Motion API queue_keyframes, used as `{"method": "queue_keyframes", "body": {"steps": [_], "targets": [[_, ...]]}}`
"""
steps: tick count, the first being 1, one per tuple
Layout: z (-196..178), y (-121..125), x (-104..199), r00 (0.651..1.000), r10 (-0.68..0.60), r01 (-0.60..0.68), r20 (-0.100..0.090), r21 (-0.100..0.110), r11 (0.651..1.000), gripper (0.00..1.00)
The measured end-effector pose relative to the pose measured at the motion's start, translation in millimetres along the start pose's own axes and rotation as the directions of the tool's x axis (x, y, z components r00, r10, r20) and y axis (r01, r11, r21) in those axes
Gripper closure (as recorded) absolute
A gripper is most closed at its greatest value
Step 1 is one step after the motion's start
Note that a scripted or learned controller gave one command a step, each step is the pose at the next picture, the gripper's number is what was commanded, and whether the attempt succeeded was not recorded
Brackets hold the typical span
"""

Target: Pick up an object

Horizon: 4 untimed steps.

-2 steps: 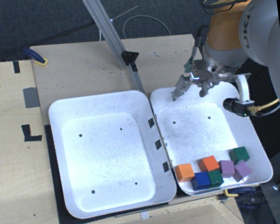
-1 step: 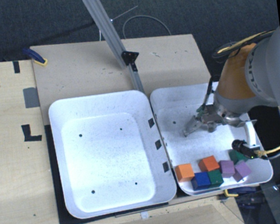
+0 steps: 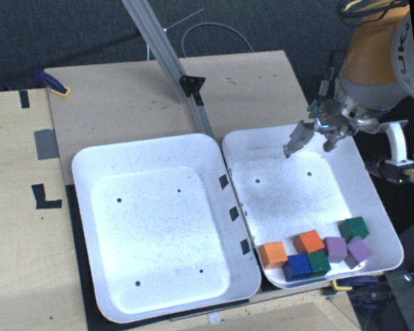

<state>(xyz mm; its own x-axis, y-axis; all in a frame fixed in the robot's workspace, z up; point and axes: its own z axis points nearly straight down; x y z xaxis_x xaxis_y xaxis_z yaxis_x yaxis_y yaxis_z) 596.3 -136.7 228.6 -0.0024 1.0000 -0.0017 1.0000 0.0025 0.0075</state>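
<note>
Coloured blocks [image 3: 317,252] sit lower right; my gripper [image 3: 309,140], jaws open and empty, should descend straight over one.

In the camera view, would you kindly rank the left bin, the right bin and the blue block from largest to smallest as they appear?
1. Left bin: largest, clearly wider.
2. Right bin: somewhat smaller.
3. Blue block: far smallest, lying in the right bin's near end.

Arm [image 3: 383,39] cut off by right edge; yellow clip [image 3: 342,285] partly hidden.
</note>
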Motion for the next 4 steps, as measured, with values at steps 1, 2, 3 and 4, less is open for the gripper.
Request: {"method": "queue_keyframes", "body": {"steps": [1,2,3,4], "targets": [[139.9,-16.4,49.4,1.0,0.001,-0.001,-0.002,0.012,1.0,0.0],[46.4,-2.8,10.5,1.0,0.003,-0.003,0.002,0.0,1.0,0.0],[-46.2,-58.9,0.5,1.0,0.004,-0.004,0.0,0.002,1.0,0.0],[40.8,-73.4,88.0,1.0,-0.005,0.005,-0.006,0.018,1.0,0.0]]}}
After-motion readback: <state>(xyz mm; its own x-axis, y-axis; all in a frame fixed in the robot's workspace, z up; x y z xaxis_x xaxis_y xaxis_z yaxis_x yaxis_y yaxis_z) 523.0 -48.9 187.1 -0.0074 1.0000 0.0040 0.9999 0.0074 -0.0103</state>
